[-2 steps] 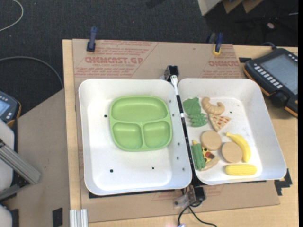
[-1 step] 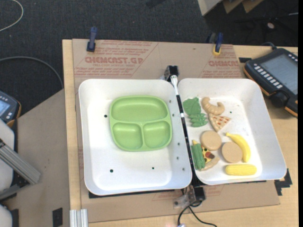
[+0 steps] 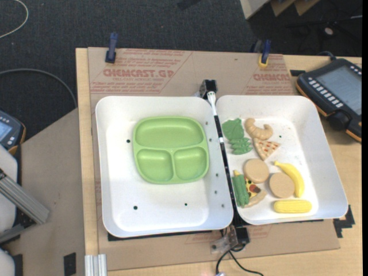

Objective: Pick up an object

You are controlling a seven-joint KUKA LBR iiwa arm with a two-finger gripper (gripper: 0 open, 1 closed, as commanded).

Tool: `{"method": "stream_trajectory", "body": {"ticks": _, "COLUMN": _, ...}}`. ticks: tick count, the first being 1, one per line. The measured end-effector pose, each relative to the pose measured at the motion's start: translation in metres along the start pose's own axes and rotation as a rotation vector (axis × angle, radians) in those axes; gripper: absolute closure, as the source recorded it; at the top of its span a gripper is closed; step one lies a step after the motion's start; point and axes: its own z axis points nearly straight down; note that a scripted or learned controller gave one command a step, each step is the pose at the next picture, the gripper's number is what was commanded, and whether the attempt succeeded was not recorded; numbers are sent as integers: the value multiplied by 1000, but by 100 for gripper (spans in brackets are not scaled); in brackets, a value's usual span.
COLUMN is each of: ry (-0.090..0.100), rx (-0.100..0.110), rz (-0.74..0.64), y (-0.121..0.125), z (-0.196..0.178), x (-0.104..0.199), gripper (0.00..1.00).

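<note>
Toy foods (image 3: 261, 165) crowd the right bin (image 3: 322, 154); the left bin's (image 3: 115, 171) margins around the green tray (image 3: 171, 149) lie open.

Arm pose cannot be told here, gripper state likewise, possibly held off to the right

Two white bins: left bin (image 3: 115, 171), right bin (image 3: 322, 154). One green divided plate (image 3: 171, 149). One banana (image 3: 292, 176). One corn cob (image 3: 292, 206). Two round tan discs (image 3: 256, 170) (image 3: 282, 184). One croissant (image 3: 260, 130).
</note>
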Motion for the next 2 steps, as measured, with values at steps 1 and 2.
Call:
{"method": "stream_trajectory", "body": {"ticks": 1, "ry": 8, "rx": 16, "rz": 5, "y": -2, "z": 88, "x": -26, "gripper": 100}}
{"method": "stream_trajectory", "body": {"ticks": 2, "ry": 9, "rx": 15, "rz": -3, "y": 85, "z": 209, "x": -22, "gripper": 100}}
